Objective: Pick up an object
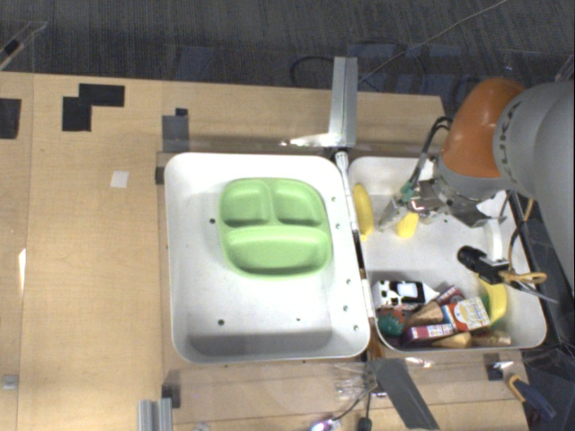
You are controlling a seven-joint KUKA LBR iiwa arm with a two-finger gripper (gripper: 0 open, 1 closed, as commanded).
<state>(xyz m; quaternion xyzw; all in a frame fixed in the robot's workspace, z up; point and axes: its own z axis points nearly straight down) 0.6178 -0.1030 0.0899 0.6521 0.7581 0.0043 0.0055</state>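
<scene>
Yellow, the small piece (407,226) lies just below the gripper (415,199), toward six o'clock, long axis roughly twelve-to-six; the pincer's state I cannot tell.

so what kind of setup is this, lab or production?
Most likely a robotics lab bin-picking rig: two white bins on a wooden bench, the arm over mixed toy-like clutter, a green divided tray, loose cables.
</scene>
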